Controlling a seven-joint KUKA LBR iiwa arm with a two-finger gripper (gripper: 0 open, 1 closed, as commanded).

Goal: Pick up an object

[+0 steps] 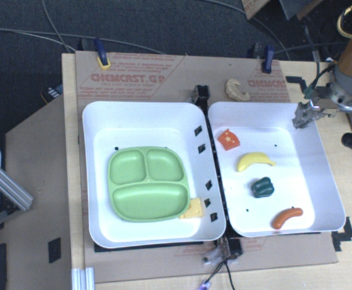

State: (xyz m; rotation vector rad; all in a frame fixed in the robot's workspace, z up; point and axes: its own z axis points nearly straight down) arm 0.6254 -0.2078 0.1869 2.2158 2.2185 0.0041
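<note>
Dark carpet w/ loose cables around a wooden bench; cardboard sheet w/ red print under two white bins, clamped at the far edge by a yellow-tipped clamp and a blue clamp

Left bin: green divided plate, three compartments, sits mid-bin, flat. Yellow cheese wedge just beside the plate's near-right corner, touching or nearly touching its rim, can't tell which

Right bin: four items, all apart from each other
- orange-red piece w/ white marks, far-left part of bin
- banana, near centre, curved, lying flat
- dark green pepper-like obj, just nearer than the banana
- sausage, orange-red, near edge, lying at a slant

Beige crumpled obj on the cardboard beyond the bins, between them and the far edge, outside both

Gripper at the far-right corner of the right bin, over its rim; arm reaches in from the right, grey body at frame edge. Gripper is small and partly blurred in view: width of the fingers can't be told. Nothing visible betw. them. All pickable objs lie in the bins, well apart from the gripper; nearest is the orange-red piece
</note>
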